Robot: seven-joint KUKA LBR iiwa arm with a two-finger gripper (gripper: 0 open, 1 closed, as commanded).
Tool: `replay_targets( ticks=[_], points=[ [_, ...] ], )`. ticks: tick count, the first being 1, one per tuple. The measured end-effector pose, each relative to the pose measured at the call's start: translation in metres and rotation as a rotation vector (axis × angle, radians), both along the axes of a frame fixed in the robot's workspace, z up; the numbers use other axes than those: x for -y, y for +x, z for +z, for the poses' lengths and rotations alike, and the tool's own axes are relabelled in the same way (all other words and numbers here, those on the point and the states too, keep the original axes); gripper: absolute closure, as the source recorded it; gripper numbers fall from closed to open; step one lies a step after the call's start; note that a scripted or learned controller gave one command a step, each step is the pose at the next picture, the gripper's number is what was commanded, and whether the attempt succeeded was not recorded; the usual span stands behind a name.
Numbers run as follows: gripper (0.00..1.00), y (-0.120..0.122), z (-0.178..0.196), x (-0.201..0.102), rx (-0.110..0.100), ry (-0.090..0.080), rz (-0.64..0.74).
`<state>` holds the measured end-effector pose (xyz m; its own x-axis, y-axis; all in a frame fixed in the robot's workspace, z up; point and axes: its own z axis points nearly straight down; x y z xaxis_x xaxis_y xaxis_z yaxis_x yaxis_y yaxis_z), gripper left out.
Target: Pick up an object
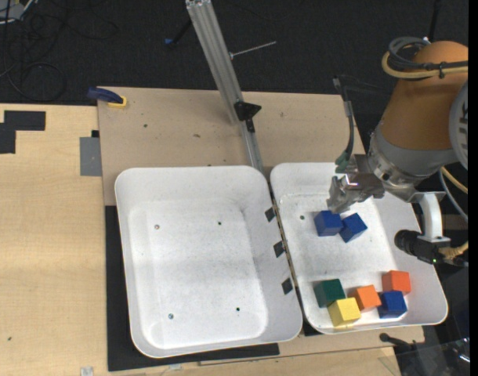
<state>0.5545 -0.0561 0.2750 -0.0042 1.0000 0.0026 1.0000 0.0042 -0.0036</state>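
Observation:
Two blue cubes lie side by side in the right bin: one blue cube on the left and a lighter blue cube touching it on the right. My gripper hangs just above them, at the upper edge of the left cube. Nothing shows between its fingers. At the bin's front sit a green cube, a yellow cube, an orange cube, a red-orange cube and another blue cube.
The left bin lies beside the right one, with black clips along the shared edge. A slanted aluminium rail rises behind the bins. The arm's orange band and a black fitting crowd the right side.

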Motion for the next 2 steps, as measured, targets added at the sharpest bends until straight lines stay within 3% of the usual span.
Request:
replay_targets(
  ticks=[2],
  points=[
    [1.0, 0.004, -0.013, -0.109, -0.003, 0.0, 0.001]
  ],
)
